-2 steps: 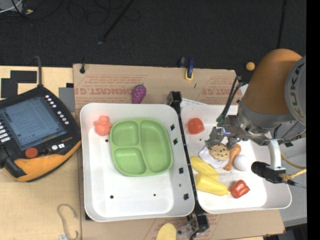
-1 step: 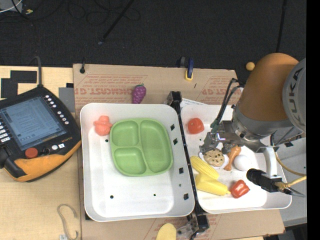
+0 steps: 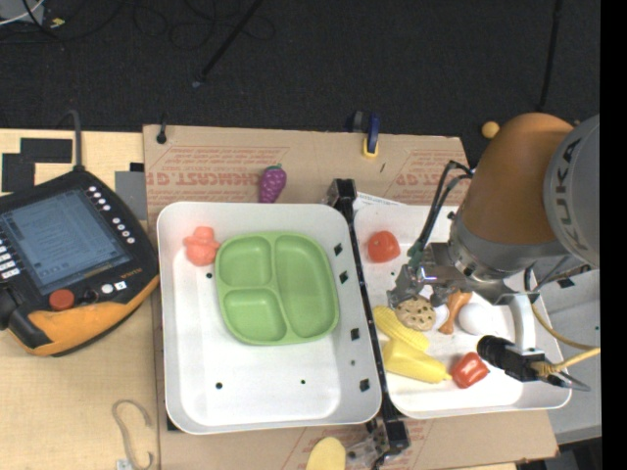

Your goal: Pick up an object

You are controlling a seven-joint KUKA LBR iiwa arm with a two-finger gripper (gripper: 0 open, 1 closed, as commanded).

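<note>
Arm bent down over the right bin (image 3: 549,399), gripper (image 3: 409,287) low inside it. Cookie (image 3: 418,312) just below the gripper, red tomato (image 3: 383,247) up-left. Grip state: cannot tell.

My arm (image 3: 534,189) comes in from the right, grey w/ the orange band bulging up top, above the wrist. Wrist is bent down & to the left, cables running along its left side. My gripper (image 3: 409,284) hangs at the arm's lower-left end, metal fingers pointing down-left. The tips are low, close to what lies below them. Can't tell from this angle if anything sits btwn them.
</note>
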